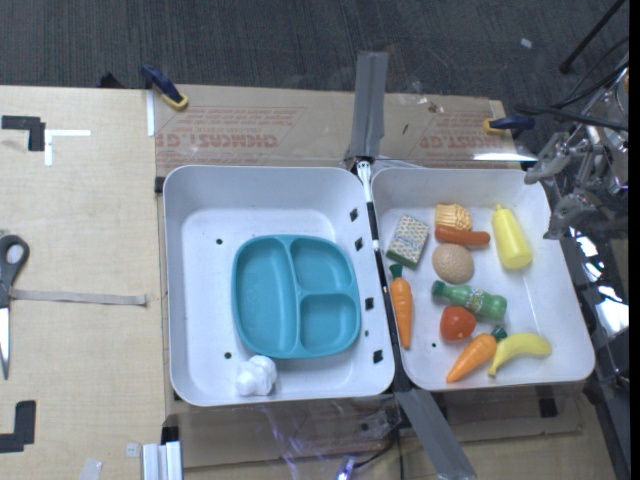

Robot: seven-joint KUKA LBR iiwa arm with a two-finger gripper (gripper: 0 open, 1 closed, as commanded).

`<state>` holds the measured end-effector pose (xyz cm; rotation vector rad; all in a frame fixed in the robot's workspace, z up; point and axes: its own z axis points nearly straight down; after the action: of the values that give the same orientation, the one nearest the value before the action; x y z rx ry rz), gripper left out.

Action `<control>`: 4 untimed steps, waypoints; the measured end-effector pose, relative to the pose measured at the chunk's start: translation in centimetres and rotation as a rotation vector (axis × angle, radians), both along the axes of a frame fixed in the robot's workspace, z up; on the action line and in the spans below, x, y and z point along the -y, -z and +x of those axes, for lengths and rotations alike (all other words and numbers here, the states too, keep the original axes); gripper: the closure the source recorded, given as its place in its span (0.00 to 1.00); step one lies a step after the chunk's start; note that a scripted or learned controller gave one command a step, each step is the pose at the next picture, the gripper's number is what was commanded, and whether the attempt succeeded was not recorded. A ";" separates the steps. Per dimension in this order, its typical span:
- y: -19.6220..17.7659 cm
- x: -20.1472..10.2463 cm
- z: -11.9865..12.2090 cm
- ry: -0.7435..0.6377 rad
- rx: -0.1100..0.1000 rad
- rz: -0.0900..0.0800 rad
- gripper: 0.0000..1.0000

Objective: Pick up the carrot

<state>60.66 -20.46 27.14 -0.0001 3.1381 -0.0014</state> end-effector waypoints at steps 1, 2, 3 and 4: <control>12.2 -3.3 -10.3 -0.134 -0.002 0.000 0.00; 17.9 -8.5 -12.0 -0.184 0.002 0.000 0.00; 17.9 -9.4 -11.6 0.008 0.000 0.001 0.00; 17.9 -11.2 -12.7 0.025 0.000 0.001 0.00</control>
<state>47.93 -9.25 9.22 0.0391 3.1383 -0.0003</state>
